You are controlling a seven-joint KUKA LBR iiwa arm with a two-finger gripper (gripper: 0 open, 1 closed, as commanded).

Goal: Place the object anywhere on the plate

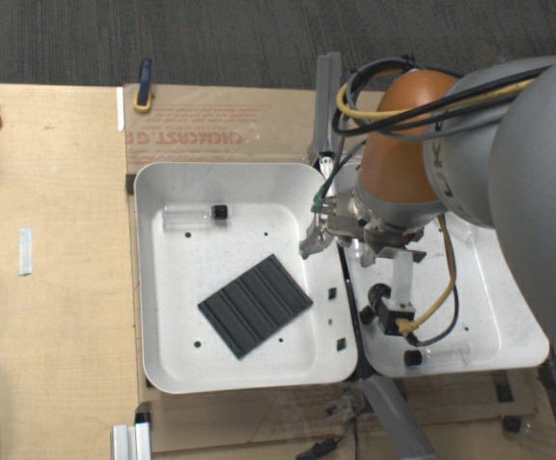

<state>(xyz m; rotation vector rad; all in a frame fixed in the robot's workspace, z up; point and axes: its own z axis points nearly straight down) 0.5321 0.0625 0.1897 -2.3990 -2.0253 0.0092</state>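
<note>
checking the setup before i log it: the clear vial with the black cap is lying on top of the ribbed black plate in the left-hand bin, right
Not on top of it. The camera view shows the clear vial with the black cap lying on the bare white floor of the left-hand bin, apart from the ribbed black plate, nearer the far wall.

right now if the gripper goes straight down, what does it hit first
Likely the white middle rim just beneath the gripper, though depth is unclear. The dark plate lies off to the side, not in line.
</note>
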